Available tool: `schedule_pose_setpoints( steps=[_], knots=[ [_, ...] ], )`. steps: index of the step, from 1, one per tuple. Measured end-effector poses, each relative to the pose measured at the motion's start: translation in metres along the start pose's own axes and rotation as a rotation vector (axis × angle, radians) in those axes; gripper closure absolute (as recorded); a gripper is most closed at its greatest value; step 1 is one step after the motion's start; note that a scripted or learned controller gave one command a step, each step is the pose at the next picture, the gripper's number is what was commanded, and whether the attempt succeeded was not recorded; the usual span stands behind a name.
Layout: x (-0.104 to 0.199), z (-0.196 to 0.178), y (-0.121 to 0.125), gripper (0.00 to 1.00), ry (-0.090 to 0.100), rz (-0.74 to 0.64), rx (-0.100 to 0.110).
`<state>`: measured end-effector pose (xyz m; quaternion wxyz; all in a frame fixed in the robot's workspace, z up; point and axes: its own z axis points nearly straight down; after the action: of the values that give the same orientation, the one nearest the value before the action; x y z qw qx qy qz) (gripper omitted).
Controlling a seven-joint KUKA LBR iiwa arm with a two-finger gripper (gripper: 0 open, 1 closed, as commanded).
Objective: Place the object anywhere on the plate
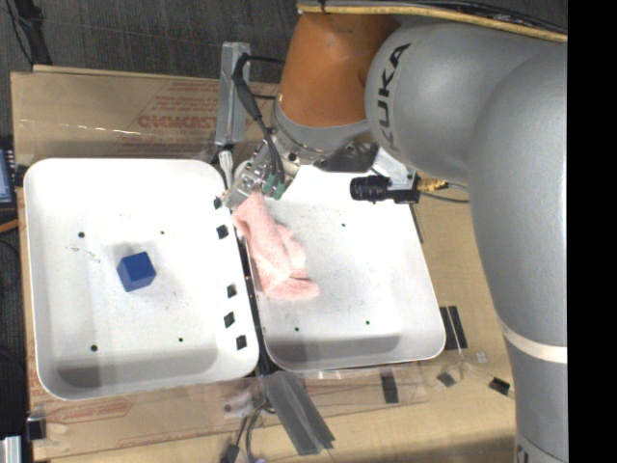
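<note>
Camera view has the arm reaching in from the right and bending down over the far left corner of the right bin (pixel 405 307), with the orange band above the wrist sitting just over that bin's far rim. The gripper (pixel 253 183) is low at that corner, close to the wall the two bins share, and its tip meets the upper end of a pink cloth (pixel 275 249). The cloth lies crumpled along the left edge of the right bin, its long axis running from the gripper at the far left corner toward the near edge, slanting slightly to the right as it goes. So the bulk of it trails away from the tool toward the near side, and any lift would start from that far end. Whether the jaws are wide, narrow or closed on the fabric I cannot tell, since the wrist and the cloth's own folds hide them. A small blue cube (pixel 137 270) rests on the floor of the left bin (pixel 58 201), roughly midway along it and well apart from the tool. No plate can be made out as separate from the white bins, so the target spot is a matter of judgement.
</note>
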<state>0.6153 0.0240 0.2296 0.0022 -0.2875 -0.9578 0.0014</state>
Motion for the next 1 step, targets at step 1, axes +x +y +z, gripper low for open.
schedule_pose_setpoints(
  steps=[1],
  knots=[
    [0.0112,0.0082,0.0443,1.0,-0.002,-0.404,-0.002]
  ],
)
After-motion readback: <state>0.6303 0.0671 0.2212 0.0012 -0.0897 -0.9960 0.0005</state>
